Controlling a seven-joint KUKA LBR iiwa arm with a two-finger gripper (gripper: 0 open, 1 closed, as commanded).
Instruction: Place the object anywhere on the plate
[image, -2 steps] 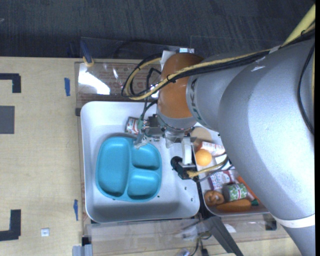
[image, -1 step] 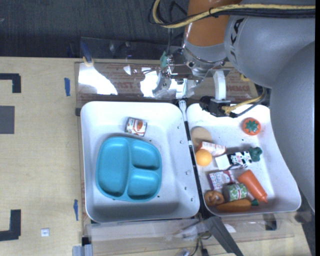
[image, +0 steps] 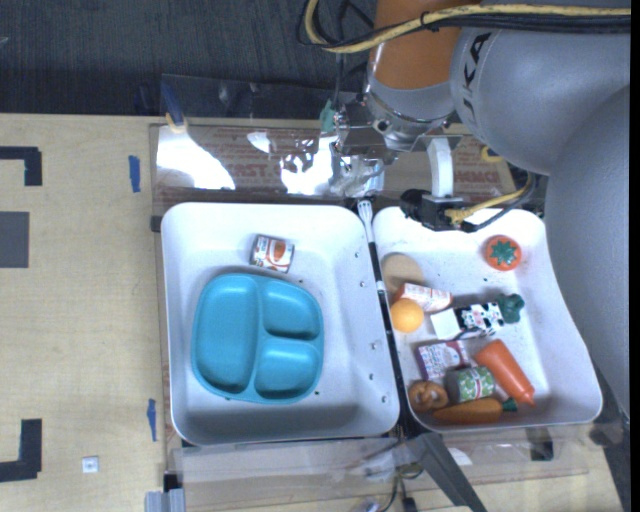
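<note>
Blue sectioned plate (image: 258, 338) in left bin (image: 190, 400), small can (image: 271, 252) lying just beyond its far edge, outside it; pincer (image: 352, 170) hovering farther off to the right, grip state indiscernible.

Single fixed camera, mounted above the table (image: 70, 300) and angled downward at a slant. Both white bins fully in frame, left bin (image: 190, 400) and right bin (image: 565, 330) side by side across the middle. Far edge of the table toward the top, near edge toward the bottom. Arm (image: 540, 80) entering from the right and top, large from closeness to the lens. Moderate working distance.
</note>
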